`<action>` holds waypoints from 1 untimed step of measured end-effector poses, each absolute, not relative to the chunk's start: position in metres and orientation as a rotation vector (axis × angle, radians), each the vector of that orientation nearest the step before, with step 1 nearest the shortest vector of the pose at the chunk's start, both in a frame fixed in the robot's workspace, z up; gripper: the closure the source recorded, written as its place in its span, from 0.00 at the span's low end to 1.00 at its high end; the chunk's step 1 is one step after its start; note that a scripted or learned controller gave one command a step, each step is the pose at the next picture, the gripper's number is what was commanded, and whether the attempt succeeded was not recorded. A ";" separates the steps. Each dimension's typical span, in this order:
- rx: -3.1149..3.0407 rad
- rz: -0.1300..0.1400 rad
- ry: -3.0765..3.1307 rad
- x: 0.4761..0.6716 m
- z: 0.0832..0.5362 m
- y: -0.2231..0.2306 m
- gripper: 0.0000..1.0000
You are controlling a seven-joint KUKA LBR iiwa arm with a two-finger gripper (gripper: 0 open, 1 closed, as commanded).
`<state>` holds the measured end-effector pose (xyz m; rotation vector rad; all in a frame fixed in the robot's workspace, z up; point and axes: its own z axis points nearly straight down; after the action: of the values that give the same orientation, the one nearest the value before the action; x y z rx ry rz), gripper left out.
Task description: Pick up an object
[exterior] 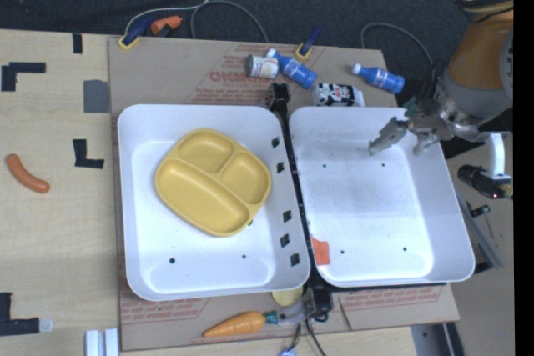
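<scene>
**Inspector:** As the matter stands, where is the item for pick-up located?

**Assessor:** A yellow moulded plastic plate with three compartments [214, 181] is found lying flat in the left white bin [133, 129], toward its centre and slightly nearer the far edge. No other loose object is noted in either bin.

**Inspector:** And the claw?

**Assessor:** The two-finger gripper [404, 137] is seen spread apart and grasping nothing, poised over the far right corner of the right white bin [442, 263], well apart from the plate.

**Inspector:** Handling properties?

**Assessor:** The plate is judged light, stiff and smooth, hence likely slippery. A broad flat face cannot be spanned; a pinch across the raised outer rim, or over one of the dividing ridges between compartments, is advised. Tipping is to be expected if the rim is taken off-centre.
</scene>
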<state>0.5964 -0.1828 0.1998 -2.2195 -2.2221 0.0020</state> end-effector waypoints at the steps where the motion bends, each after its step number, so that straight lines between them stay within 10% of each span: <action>1: -2.208 0.008 -2.217 0.554 0.097 -0.113 0.00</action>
<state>0.5541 -0.1133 0.0974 -2.2076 -2.2173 0.0084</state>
